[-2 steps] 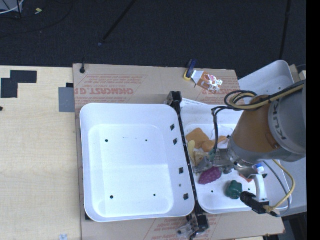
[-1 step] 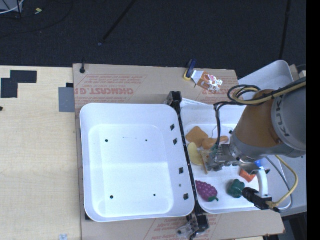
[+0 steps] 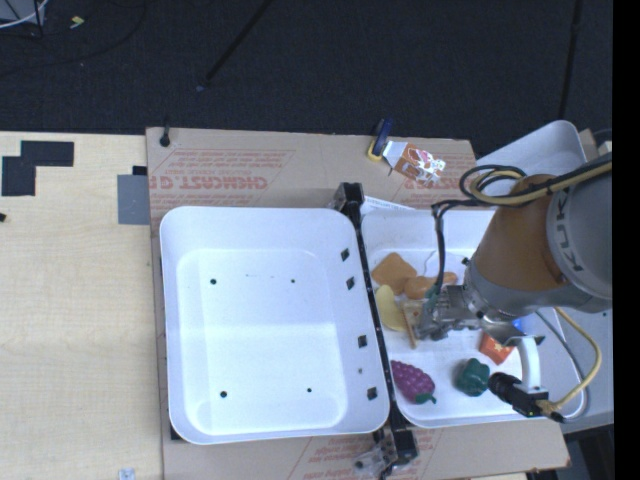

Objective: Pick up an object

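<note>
A: Where is the arm [image 3: 545, 243] just now?

B: It reaches in from the right and hangs over the right-hand bin [image 3: 400, 218]. The pincer [image 3: 437, 318] is low among the things near that bin's middle, close to a thin wooden stick [image 3: 409, 330].

A: Is the pincer wide or narrow? Does it hold anything?

B: I cannot tell. The wrist hides much of it, and the parts that show are too small and dark to read.

A: What lies in that bin for picking?

B: An orange-brown lump [image 3: 394, 270] towards the back, a second brownish piece [image 3: 420, 286] just beside it, and a pale yellow piece [image 3: 388, 306] in front of those, next to the divider. Nearer the front edge there is a purple bunch of toy grapes [image 3: 411, 379], a round green thing [image 3: 472, 376] a little to its right, and a small orange-red thing [image 3: 495, 347] partly under the arm.

A: And the left-hand bin [image 3: 180, 268]?

B: White, shallow, side by side with the other. Both stand on a brown cardboard sheet [image 3: 300, 163] laid over the surface [image 3: 70, 318].
</note>
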Motion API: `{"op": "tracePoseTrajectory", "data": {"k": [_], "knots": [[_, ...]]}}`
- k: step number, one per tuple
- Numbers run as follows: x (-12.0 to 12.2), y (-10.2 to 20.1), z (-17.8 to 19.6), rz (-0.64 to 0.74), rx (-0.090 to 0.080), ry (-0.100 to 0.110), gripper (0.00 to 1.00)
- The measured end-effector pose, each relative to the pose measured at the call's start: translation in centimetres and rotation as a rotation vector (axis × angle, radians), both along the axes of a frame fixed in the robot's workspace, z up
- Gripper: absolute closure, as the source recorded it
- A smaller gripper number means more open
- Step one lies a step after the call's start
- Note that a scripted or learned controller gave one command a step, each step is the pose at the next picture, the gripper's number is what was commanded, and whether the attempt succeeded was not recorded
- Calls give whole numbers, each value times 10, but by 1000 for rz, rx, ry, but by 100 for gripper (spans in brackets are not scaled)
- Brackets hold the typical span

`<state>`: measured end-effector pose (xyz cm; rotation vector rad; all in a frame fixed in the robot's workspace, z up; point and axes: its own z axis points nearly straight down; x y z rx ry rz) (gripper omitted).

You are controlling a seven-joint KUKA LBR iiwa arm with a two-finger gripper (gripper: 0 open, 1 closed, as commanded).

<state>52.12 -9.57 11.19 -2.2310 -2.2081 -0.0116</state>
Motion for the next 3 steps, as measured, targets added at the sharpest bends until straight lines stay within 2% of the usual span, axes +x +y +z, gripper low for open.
{"op": "tracePoseTrajectory", "data": {"k": [1, 2, 3], "knots": [[84, 26, 81, 16, -8, -7, 100], [13, -29, 6, 4, -7, 17, 100], [6, -10, -20, 5, -13, -7, 100]]}}
